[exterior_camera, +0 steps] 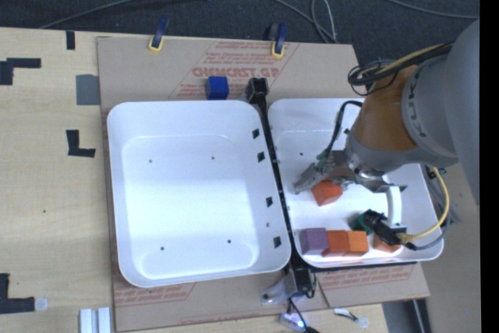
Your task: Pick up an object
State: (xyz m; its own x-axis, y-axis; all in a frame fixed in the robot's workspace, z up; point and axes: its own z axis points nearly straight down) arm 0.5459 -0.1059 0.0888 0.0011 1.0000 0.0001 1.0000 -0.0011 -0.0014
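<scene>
The arm is reaching from the right into the right bin (pixel 300 125), wrist tilted down so the gripper (pixel 318 182) is working just above the bin floor. An orange block (pixel 327 193) is lying at the fingertips, touching or just beside them; whether it is actually being pinched cannot be told. A purple block (pixel 313 239) and more orange blocks (pixel 347 242) are sitting along the near wall. The left bin (pixel 129 121) is serving as the neighbouring tray.

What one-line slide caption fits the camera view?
KUKA arm's gripper over an orange block in the right bin.
</scene>
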